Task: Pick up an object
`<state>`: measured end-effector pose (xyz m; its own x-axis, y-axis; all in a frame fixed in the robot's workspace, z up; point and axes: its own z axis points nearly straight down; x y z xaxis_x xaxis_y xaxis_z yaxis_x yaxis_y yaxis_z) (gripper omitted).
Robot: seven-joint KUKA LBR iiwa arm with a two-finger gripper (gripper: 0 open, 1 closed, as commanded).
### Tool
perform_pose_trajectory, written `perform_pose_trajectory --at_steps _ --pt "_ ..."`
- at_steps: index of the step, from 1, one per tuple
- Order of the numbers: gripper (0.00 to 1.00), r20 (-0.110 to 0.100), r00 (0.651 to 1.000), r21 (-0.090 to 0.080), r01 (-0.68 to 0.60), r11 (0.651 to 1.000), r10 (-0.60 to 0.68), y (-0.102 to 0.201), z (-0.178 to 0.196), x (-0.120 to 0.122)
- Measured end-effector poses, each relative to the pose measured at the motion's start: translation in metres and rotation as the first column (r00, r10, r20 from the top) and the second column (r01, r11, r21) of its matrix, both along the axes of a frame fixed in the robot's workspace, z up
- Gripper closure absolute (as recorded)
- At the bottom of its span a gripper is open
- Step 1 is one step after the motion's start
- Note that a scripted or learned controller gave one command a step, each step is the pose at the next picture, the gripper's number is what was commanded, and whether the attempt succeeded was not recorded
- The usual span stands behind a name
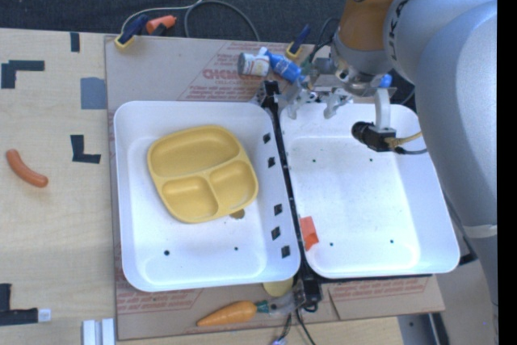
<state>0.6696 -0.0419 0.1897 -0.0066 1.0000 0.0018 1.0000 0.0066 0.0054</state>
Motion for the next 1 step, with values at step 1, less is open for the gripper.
perform_pose_trajectory --at_steps 1 --pt "0.0 -0.008 1.0 0.002 -0.004 1.0 0.004 0.1046 -0.0058 -0.038"
